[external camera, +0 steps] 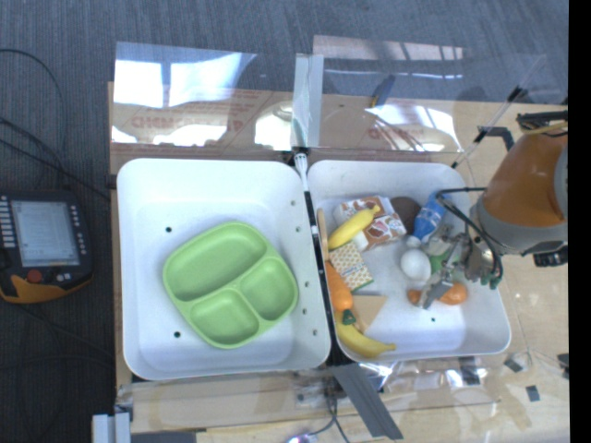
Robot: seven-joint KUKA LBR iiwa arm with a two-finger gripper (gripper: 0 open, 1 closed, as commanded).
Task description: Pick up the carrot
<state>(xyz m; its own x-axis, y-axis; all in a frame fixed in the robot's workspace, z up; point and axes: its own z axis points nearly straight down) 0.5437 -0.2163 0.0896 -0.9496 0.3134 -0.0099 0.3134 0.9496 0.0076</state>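
On the dark floor at the far left lies a grey handheld control pendant with a screen, its black cable looping away. Next comes the left shallow white plastic bin, which carries a light green three-compartment plate sitting slantwise near the middle, with bare white floor around it on every side.

Across the central divider, the right shallow white plastic bin is crowded along its left wall: a yellow banana over a printed snack packet, a checkered cracker, an orange round fruit, a tan wedge and a second yellow banana at the near edge. A white egg rests mid-bin, a blue and white packet beyond it.

The small orange carrot lies low toward the bin's right side, just right of the egg, a stubby bright orange piece partly covered by metal. The tool is down right on it, below the grey and orange arm; I cannot tell how the tool is set. Open white floor remains in front of the carrot, toward the near right corner. Wooden counter shows past the rim.
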